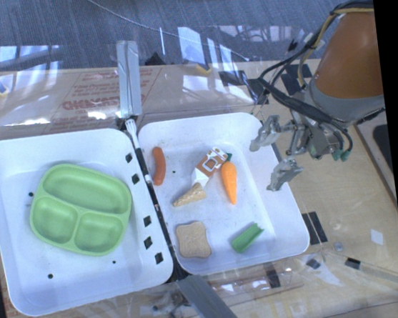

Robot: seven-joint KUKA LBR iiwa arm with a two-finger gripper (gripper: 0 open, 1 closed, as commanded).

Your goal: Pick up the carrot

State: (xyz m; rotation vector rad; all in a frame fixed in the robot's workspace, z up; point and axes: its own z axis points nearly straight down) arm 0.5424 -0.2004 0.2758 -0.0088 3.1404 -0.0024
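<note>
A wooden counter [352,229] carries two shallow white bins side by side, the left bin [20,284] and the right bin [287,230], their inner rims meeting under a row of black clips. The grey arm [345,57], orange-banded above the wrist, reaches in from the right with cables looped over it. A green divided plate [80,208] with three compartments lies tilted in the left bin. The gripper [276,154] hovers at the right bin's right rim, its two fingers spread wide apart with nothing between them. In the right bin, the carrot [230,180] lies near the middle, tip pointing toward the front, just left of the gripper and apart from it. A small carton [211,164] touches its top end. Around them sit a slice of bread [193,240], a sausage [159,164], a pale wedge [190,194] and a green piece [246,237].
</note>
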